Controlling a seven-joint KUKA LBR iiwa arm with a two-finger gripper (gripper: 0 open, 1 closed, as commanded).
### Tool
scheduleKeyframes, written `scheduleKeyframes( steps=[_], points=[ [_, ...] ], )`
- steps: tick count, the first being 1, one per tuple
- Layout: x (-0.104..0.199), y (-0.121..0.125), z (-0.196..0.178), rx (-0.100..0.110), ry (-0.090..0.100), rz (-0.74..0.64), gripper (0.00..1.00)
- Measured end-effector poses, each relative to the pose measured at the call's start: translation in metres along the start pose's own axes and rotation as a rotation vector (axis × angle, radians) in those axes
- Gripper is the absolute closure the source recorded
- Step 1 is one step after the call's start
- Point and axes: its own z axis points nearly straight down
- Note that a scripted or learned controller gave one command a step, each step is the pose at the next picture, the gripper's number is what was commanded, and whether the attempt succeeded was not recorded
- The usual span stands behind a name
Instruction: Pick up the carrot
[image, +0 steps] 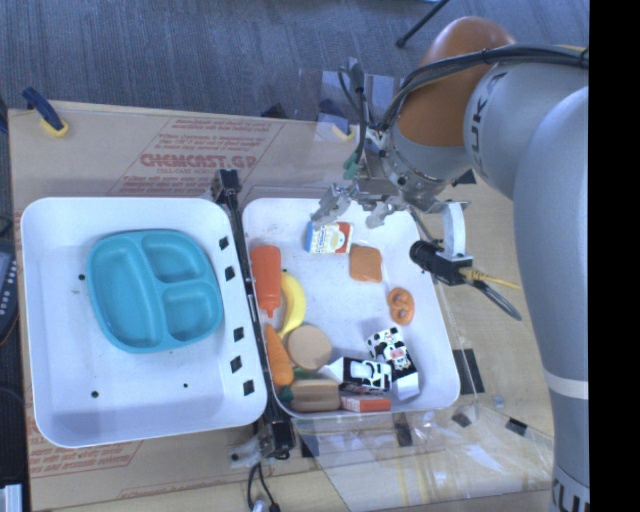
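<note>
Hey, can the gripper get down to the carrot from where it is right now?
Probably, but tightly: the carrot lies against the bin's left wall, crowded by the banana and a round bun. The gripper hovers at the far edge.

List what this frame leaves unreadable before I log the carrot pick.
- carrot: lower end tucked under the round bun, camera view.
- gripper: blurred against the bin's far rim; its state can't be judged.
- Small carton: print too small to read.
</note>
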Motion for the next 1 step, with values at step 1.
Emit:
scheduleKeyframes(
  steps=[1],
  points=[
    [0.0193,-0.0406,-0.1081,-0.014,-0.003,-0.111,0.0]
  ],
)
